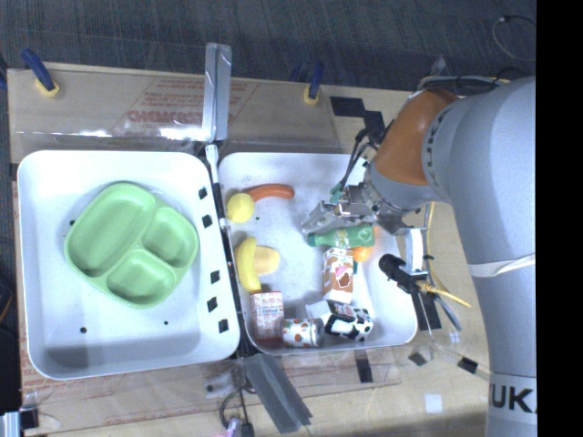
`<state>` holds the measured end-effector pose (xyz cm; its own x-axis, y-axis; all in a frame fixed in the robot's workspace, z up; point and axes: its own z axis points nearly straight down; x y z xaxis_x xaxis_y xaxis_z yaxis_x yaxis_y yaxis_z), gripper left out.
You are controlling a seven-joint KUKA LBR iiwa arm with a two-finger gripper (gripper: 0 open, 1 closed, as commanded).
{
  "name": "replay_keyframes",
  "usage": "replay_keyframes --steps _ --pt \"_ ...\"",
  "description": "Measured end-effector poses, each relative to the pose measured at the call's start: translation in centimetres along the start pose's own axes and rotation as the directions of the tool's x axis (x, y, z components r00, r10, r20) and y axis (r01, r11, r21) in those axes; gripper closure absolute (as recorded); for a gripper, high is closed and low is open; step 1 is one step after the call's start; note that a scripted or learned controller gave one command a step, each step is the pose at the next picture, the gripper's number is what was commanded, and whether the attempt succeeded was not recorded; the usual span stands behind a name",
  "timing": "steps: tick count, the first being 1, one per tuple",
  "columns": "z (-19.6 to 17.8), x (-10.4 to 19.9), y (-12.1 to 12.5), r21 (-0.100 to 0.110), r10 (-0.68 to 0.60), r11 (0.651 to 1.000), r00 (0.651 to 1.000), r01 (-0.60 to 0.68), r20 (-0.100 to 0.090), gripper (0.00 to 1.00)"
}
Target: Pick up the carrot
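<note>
Step in hand: approach, no grasp yet. Gripper [330,215] low in right bin [301,167], over green packet [344,237]; cannot tell whether open or closed, view too cluttered. Carrot [271,192] lies flat at 12 o'clock of right bin, toward 10 o'clock from gripper, near but apart, just beside yellow lemon [240,208]. Looks slim, orange-red, smooth, likely toy. Next move calls for shift toward 10 o'clock, descent, closing across narrow width.

Right under the gripper [339,215], bare metal with a dull shine, sits the right bin [301,167], smooth glossy white plastic. Beyond it to the left, the green divided plate [132,242] looks matt plastic. The arm [474,153] above the gripper shows smooth grey casing, satin sheen.
</note>
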<state>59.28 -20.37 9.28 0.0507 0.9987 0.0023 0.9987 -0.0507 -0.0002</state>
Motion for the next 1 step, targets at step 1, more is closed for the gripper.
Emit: replay_keyframes --steps 1 --pt "0.1 -0.48 -4.91 0.002 -0.163 0.987 0.987 0.163 0.0 0.0"
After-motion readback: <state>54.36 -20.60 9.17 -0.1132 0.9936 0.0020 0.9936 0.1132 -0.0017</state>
